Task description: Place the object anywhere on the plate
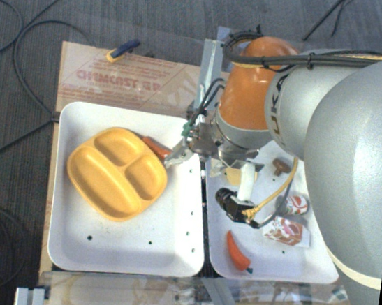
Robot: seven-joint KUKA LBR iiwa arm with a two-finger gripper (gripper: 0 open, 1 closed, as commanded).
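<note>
Hovering at the left bin's (120,258) right edge, the hand (179,152), grip impossible to tell, meets an orange piece (152,146) just beside the plate (114,173), seemingly light, stiff, best pinched mid-length.

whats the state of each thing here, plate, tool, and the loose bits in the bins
yellow plate, right way up, flat in the left bin
orange piece, lying at the plate's far-right rim, not in a compartment
tool, low beside that piece, grip unclear
orange pepper, lying flat in the right bin
red-and-white pieces, lying loose in the right bin
</note>
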